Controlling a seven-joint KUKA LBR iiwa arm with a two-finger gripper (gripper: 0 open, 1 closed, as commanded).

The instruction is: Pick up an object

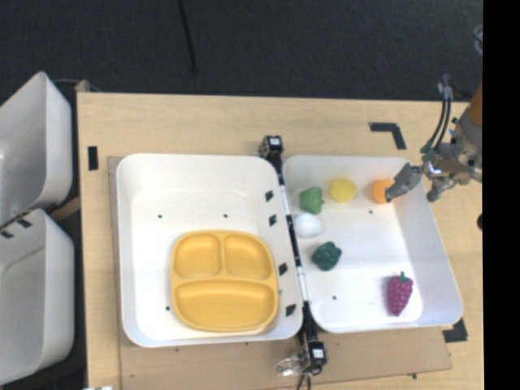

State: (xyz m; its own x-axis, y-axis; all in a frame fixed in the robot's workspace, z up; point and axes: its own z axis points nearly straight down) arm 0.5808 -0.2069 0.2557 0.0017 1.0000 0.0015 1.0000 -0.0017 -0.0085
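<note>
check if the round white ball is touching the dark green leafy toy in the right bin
Apart. The camera view shows bare bin floor between the round white ball and the dark green leafy toy lying below it.

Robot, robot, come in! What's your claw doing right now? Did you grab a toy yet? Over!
Gripper at right bin's far right edge, jaws open, holding nothing. Orange ball right beside it, not grabbed. Nothing in the way.

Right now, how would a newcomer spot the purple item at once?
Look in the right-hand bin, at its near right corner. The bunch of purple grapes lies there alone, away from the dark green piece; it is the one purple, bumpy, tapering thing.
</note>
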